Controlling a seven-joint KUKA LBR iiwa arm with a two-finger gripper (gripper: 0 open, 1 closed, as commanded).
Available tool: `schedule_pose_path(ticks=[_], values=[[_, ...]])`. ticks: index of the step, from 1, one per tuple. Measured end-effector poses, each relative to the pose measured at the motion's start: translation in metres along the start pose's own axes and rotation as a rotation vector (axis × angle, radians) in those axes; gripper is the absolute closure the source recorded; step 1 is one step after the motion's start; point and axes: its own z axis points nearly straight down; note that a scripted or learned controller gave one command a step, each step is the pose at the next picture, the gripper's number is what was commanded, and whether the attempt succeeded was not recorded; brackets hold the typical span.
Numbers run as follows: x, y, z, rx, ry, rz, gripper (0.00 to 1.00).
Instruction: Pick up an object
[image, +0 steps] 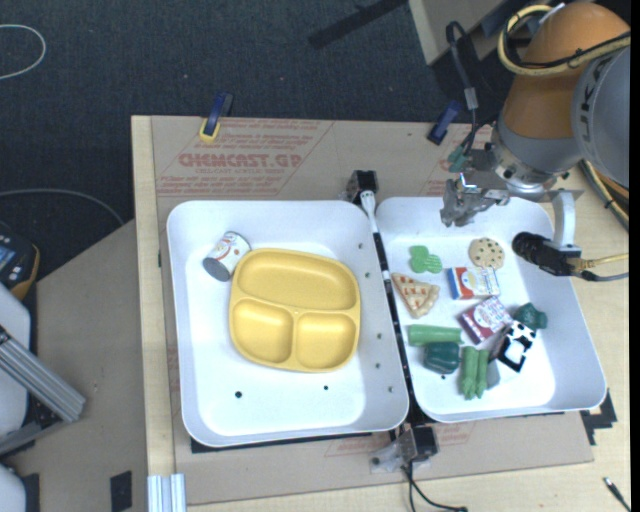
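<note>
Looking from the left side, I see the left bin with a small can lying on its side, just beside a yellow divided tray. The tray is stiff but wide and shallow, so I think it is difficult for two fingers to take. In the right bin there is a crowd of small toy foods: a green piece, a pizza slice, a round cookie, small packets, and some green vegetables near the front. All of them look light and hard, probably plastic and a little slippery. The cookie lies flat and apart from the others, so I would take it across its edges; the packets touch each other and may slide away. The gripper hangs over the back part of the right bin, near the cookie. I cannot tell how wide it is, and I see no object in it.
</note>
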Motion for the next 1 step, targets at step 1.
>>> schedule_pose_path(ticks=[1], values=[[0.0009, 0.0001, -0.0003, 0.0, 0.0, -0.002, 1.0]])
